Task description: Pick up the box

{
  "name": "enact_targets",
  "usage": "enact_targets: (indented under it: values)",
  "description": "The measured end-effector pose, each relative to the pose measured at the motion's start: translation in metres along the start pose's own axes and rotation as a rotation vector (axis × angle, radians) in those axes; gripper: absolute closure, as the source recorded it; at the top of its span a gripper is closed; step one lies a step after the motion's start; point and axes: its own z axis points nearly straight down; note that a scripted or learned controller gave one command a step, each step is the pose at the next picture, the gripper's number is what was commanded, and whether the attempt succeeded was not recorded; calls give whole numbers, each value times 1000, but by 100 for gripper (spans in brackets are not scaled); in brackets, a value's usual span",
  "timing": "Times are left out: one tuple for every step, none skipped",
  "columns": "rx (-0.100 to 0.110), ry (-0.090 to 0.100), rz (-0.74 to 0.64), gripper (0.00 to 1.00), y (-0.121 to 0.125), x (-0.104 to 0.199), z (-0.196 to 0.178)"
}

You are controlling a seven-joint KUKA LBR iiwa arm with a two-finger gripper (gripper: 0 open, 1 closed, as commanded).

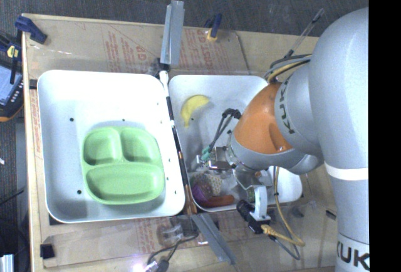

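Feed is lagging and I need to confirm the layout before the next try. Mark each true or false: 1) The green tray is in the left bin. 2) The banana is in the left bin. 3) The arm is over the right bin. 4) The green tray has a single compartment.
1) True: the green tray lies in the left bin.
2) False: the banana lies in the right bin, near its far edge.
3) True: the arm hangs over the right bin.
4) False: the green tray has three compartments.
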Motion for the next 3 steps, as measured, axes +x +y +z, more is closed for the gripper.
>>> enact_targets:
  values:
    - [0,0,-3,100,1,0,-10]
    - [0,0,-475,100,-4,41,-100]
    - [-2,0,-797,100,38,38,-159]
